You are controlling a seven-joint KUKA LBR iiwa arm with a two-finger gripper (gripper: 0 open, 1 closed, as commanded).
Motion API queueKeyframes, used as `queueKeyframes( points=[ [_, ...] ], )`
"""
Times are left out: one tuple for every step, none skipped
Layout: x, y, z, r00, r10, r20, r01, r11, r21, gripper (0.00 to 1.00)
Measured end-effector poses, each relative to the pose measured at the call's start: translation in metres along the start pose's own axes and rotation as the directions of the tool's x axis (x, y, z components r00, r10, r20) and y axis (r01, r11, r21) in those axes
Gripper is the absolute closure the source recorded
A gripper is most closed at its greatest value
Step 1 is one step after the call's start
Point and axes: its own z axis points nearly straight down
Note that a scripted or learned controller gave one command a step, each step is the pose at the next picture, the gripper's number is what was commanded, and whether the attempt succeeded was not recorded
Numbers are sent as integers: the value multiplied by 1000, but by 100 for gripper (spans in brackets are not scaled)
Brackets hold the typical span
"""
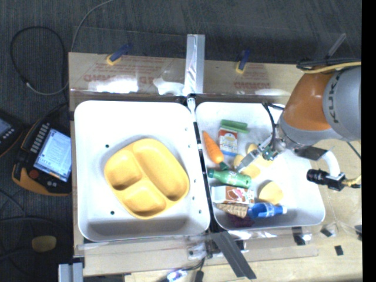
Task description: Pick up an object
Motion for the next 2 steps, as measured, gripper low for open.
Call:
queueKeyframes(
  points=[
    [1,1,-9,1000,0,-3,0,1000,-2,100],
    [55,46,-87,996,90,-4,-90,996,6,100]
  ],
)
